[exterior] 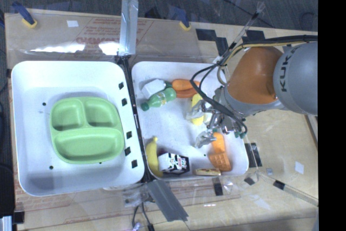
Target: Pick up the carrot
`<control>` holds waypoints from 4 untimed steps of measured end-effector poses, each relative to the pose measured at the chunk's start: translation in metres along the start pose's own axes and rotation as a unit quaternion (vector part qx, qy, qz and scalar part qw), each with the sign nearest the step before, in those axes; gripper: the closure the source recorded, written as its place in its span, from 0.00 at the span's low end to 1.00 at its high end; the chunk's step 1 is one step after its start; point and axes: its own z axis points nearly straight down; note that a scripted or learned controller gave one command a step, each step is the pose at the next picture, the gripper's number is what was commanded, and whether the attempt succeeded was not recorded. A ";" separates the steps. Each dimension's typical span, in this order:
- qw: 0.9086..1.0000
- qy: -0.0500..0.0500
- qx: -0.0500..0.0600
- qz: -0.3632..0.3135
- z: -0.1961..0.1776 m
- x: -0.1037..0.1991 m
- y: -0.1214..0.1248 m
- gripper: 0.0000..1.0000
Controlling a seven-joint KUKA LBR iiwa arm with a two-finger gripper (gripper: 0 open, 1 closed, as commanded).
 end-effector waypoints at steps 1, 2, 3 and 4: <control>0.982 0.001 -0.001 -0.187 0.000 0.015 0.000 0.00; 0.993 -0.001 0.000 -0.118 -0.002 -0.074 -0.001 0.00; 0.998 0.000 0.000 -0.061 -0.001 0.001 0.000 0.00; 0.972 0.002 -0.001 -0.237 0.000 0.034 0.000 0.00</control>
